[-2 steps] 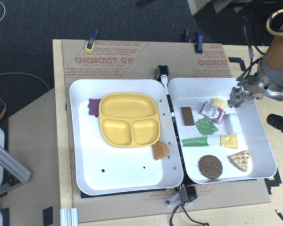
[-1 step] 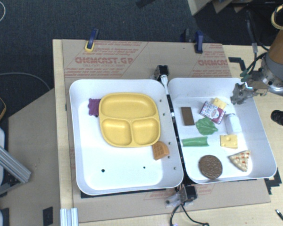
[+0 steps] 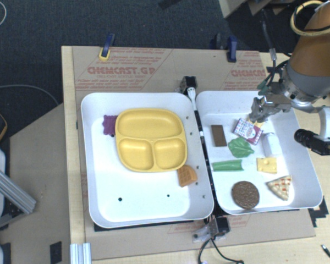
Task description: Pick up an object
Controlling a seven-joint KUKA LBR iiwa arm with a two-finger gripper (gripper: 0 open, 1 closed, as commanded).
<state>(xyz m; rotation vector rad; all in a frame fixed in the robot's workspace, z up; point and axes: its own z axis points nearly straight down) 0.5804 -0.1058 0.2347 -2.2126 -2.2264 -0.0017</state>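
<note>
Gripper (image 3: 259,110) hangs over the right bin (image 3: 305,164).
Far to its left the yellow divided plate (image 3: 151,138) lies in the left bin (image 3: 96,164). Just below it sits a small pink-and-white packet (image 3: 246,130), close to the tips. Its opening I cannot tell.

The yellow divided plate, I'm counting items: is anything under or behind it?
A purple item pokes out from behind the yellow divided plate at its left edge; the plate hides the rest. A tan piece sits at its lower right corner.
</note>
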